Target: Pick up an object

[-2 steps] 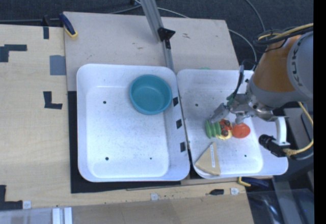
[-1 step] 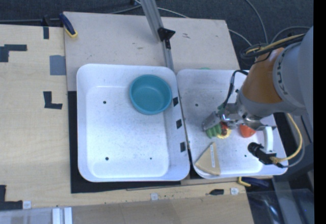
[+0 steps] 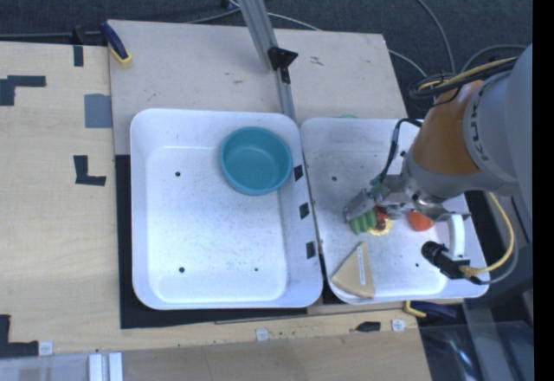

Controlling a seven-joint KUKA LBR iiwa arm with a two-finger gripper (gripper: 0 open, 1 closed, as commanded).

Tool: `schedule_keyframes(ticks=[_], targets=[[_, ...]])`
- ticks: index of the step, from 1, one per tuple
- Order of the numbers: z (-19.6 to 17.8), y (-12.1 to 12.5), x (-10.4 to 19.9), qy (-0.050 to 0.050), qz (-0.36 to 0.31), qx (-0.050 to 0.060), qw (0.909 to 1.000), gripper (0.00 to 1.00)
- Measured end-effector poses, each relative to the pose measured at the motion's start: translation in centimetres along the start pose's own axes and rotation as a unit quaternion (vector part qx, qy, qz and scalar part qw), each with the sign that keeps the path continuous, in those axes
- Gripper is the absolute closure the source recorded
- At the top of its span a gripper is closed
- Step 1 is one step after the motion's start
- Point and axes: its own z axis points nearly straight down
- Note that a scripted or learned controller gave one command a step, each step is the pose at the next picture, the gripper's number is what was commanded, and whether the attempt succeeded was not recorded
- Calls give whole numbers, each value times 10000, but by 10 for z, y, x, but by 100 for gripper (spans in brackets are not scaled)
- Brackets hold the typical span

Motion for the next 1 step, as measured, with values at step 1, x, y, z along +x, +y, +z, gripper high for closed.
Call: schedule_keyframes(ticks=[1], targets=[[-12,1,-1,-5,1,-15,10000,100]])
